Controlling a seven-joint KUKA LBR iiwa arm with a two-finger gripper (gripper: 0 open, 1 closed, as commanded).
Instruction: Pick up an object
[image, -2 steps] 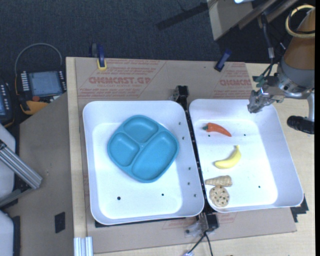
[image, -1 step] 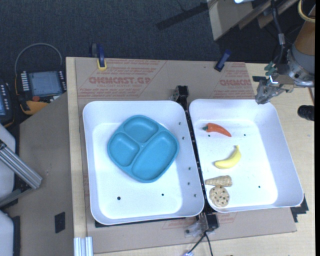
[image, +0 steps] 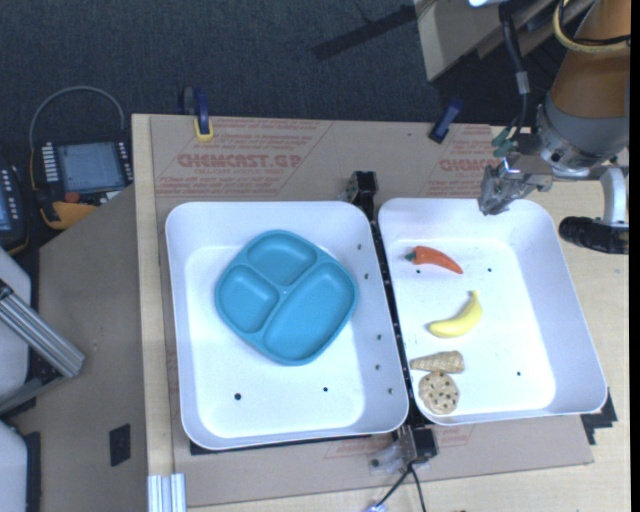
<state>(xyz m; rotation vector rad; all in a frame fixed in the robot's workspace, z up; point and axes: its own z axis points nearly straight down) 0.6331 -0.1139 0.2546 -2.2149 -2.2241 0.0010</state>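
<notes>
Even overhead light, soft shadows (slightly grainy picture).

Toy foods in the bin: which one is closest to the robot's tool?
The red chili pepper. It lies at the far end of the right bin, just below the tool. The banana, ice-cream cone and cookie lie farther down.

In the right half of the frame lie a red-orange chili pepper, below it a curved yellow banana, a tan waffle cone, and a round chocolate-chip cookie.
</notes>
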